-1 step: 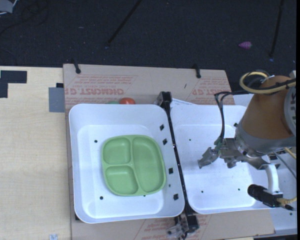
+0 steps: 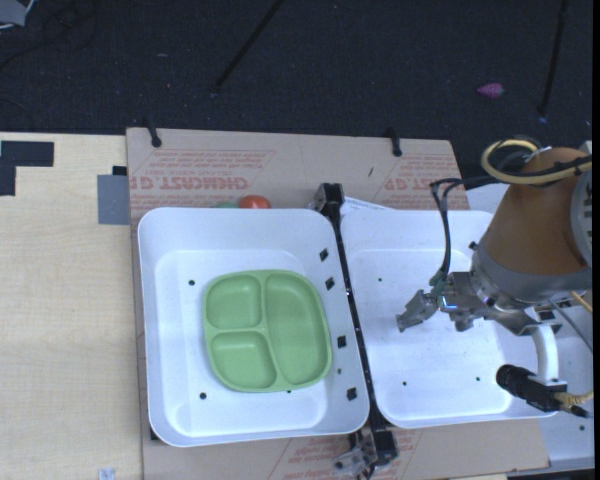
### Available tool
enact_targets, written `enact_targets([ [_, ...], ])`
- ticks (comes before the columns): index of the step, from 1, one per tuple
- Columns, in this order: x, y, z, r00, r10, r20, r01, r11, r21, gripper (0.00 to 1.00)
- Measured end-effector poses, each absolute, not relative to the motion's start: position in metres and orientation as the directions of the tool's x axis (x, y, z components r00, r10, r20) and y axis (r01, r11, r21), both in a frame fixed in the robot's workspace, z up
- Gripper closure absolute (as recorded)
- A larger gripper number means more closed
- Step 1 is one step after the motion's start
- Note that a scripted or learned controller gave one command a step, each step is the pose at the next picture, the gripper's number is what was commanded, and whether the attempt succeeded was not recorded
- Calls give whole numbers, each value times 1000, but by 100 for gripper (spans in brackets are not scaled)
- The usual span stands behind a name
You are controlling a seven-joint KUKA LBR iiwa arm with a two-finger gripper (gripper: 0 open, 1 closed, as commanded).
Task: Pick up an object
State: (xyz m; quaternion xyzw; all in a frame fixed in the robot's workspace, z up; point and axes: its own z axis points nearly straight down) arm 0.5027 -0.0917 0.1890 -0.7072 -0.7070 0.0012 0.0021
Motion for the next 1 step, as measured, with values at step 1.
enact_targets([
  [1,501,-101,139,1,1000,2,1000,-1,-9,0],
])
